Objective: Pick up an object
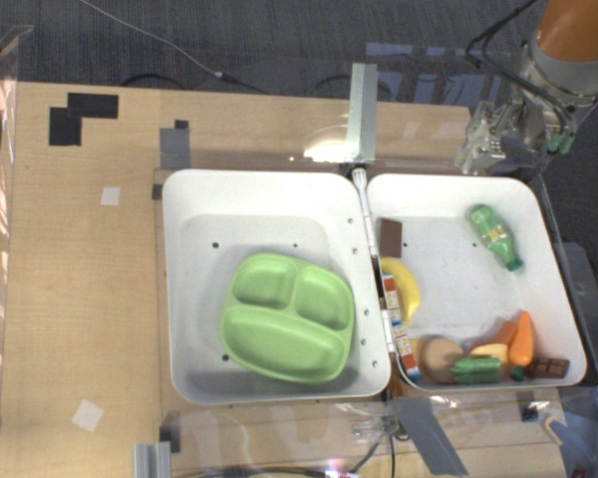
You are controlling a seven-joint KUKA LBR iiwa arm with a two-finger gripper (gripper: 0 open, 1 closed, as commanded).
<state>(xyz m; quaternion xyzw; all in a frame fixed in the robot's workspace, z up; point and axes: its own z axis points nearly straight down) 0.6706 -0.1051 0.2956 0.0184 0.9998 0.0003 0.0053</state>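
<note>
Camera view: one green bottle (495,235), yellow-labelled, lying in the right bin (448,217); one green tray (289,317) in the left bin (194,267); gripper (508,132) finger state indeterminable.

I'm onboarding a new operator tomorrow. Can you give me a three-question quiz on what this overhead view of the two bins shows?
1. True or false: the green divided tray lies in the right bin.
2. Which item lies alone near the right bin's far corner? A) banana B) green bottle C) carrot
3. Fill in: the pincer hangs above the bench just beyond the ____ bin's far rim.

Key: 1 false, it lies in the left bin; 2 B; 3 right.
</note>
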